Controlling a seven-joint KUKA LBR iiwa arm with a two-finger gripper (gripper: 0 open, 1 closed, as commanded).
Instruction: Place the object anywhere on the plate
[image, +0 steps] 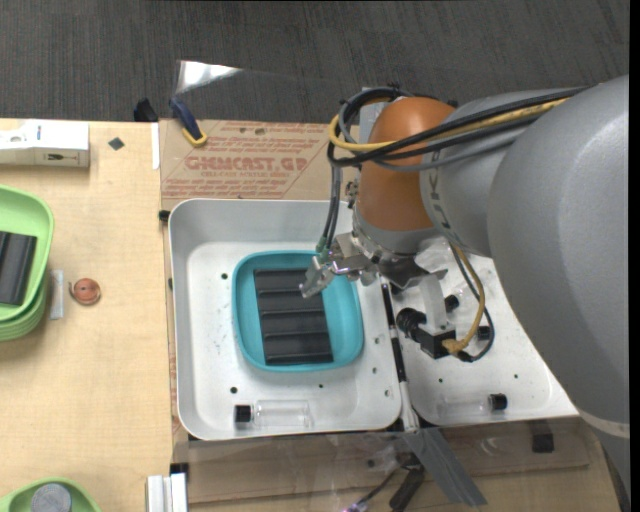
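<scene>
I hang over the right rim of the teal plate (350, 335) in the left bin (200, 400), my gripper (322, 272) low above its dark ribbed inset. Whether my jaws are open or closed I cannot tell, nor whether anything sits between them; the object itself I cannot pick out. I judge this the placing step: next comes a release over the plate, then a straight lift.

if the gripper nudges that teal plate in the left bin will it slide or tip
The teal plate looks shallow and wide, sitting flat on the left bin, so it probably slides rather than tips. Its smooth, plastic-looking surface on the bin's glossy floor suggests little friction. The dark ribbed block on it may add weight.
</scene>
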